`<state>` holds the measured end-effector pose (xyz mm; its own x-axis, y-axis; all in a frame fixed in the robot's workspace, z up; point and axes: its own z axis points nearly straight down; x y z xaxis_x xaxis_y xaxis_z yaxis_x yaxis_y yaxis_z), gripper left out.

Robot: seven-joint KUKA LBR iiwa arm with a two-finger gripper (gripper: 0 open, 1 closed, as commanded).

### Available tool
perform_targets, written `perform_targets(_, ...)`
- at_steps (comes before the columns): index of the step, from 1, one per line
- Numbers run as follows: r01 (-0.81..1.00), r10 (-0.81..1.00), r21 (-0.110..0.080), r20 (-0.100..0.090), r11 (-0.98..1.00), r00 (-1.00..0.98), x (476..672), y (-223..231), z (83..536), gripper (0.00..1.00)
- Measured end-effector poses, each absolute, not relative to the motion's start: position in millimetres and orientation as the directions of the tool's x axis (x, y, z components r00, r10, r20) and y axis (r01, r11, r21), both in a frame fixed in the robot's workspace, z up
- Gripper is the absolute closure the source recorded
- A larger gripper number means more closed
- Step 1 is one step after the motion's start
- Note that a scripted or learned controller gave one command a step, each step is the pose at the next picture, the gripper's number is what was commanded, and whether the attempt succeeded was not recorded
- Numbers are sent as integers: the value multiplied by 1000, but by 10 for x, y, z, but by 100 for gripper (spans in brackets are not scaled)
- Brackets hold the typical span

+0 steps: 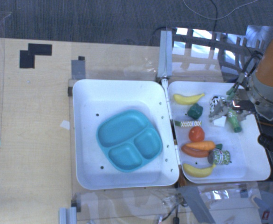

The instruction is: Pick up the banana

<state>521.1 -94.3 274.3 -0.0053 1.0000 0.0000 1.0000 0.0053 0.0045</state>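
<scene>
Reaching from right, end effector (221, 110) above right bin (248, 171), near bottle (234, 121)

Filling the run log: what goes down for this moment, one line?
tool: over right bin's far right | bananas: far one, near one, both lying in right bin | pick: not yet done

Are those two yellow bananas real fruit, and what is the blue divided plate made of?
The yellow bananas look like moulded plastic toys: even colour, smooth sheen, though real fruit can't be excluded. The blue divided plate seems matte plastic, uniformly coloured with soft rounded edges.
</scene>
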Motion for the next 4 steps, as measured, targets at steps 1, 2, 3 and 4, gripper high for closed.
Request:
perform_targets(1,993,993,5,1,-115,115,6244,-1040,2359,0)
perform_targets(2,1000,1000,4,0,-29,29,6698,-964,1276,0)
perform_targets(3,996,997,29,0,-79,79,6773,-867,1010,0)
perform_targets(4,996,997,37,2,-76,76,6795,-846,1128,100)
